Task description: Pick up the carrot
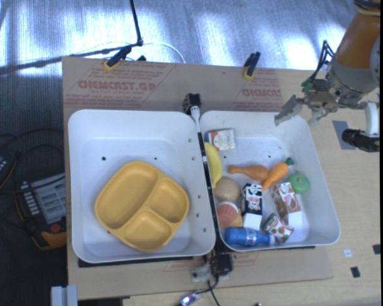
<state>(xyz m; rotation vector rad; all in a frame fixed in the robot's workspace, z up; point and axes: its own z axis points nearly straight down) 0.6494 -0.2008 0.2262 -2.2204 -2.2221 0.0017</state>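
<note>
The carrot (277,174), orange with a green top, lies slanted in the right bin (321,171), right of its middle. It rests between an orange-brown drumstick toy (249,170) and a green apple (299,183). My gripper (298,115) hangs above the bin's far right rim, well behind the carrot and apart from it. Its fingers are spread open and hold nothing.
The right bin also holds a banana (212,162), a small carton (222,138), a brown round fruit (227,189), a milk carton (252,199), a blue bottle (247,237) and snack packs (287,204). A yellow divided plate (142,204) sits in the left bin (89,139).
</note>
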